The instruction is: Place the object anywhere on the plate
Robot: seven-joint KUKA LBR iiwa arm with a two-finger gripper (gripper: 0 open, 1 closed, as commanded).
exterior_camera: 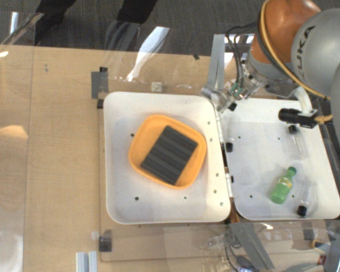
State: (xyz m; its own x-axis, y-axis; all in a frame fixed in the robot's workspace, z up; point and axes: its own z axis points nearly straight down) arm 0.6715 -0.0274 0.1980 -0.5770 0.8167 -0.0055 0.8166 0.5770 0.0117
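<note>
The small green plastic bottle [283, 186] lies on its side in the right-hand shallow white bin [260, 152], near that bin's front right corner, its cap end tilted toward the back right. It rests on the bin floor, apart from anything else. The round-cornered orange plate [139, 146] sits in the middle of the left-hand shallow white bin [119, 197], with a dark grey ribbed rectangular block [169, 154] lying at a slant across its centre. The two bins sit touching side by side on the light wooden bench [45, 152]. The grey arm with its orange band [283, 16] reaches in over the back right corner of the bench, and the end effector [233, 95] hangs above the back left corner of the right-hand bin, well apart from the bottle. Whether it is apart or together cannot be told from this view.
</note>
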